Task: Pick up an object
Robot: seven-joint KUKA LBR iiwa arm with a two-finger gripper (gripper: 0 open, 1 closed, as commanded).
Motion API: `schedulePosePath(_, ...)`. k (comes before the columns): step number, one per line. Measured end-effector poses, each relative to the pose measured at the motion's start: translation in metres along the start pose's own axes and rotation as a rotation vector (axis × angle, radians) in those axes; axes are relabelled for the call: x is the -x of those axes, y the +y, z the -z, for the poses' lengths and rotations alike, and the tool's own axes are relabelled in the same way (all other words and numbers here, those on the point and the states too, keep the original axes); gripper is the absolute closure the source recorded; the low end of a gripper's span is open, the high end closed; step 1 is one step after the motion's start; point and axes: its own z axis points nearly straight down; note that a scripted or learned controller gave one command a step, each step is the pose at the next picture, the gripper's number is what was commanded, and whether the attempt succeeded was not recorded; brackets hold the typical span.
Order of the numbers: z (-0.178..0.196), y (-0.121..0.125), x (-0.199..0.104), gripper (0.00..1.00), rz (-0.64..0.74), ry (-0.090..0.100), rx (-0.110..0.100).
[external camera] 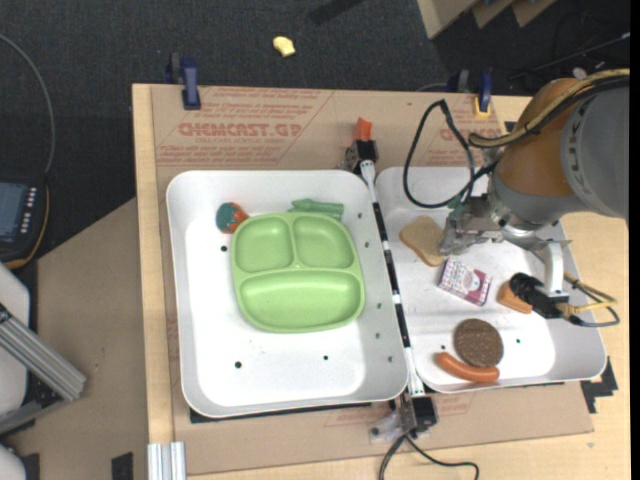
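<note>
In the right bin [570,353], my gripper [460,240] hangs low over the back left part. It sits between a tan bread-like slice [420,240] on its left and a small pink and white box [464,283] just in front of it. Nothing shows held in it. Nearer the front lie a round brown patty [478,341] and a red-orange sausage [466,368]. A small orange piece [515,299] lies to the right of the box.
The left bin [200,348] holds a green divided plate [296,271], a red and teal ball [232,217] at its back left, and a green item [318,208] behind the plate. A ridge with clamps separates the bins.
</note>
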Motion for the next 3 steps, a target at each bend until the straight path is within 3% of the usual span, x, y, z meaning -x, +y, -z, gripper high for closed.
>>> schedulePosePath(1, 0.063, 0.003, 0.037, 1.0, -0.001, -0.002, -0.006)
schedulePosePath(2, 0.059, 0.002, 0.035, 0.0, 0.001, 0.001, -0.011)
schedulePosePath(3, 0.034, -0.01, -0.004, 0.0, 0.004, 0.003, -0.016)
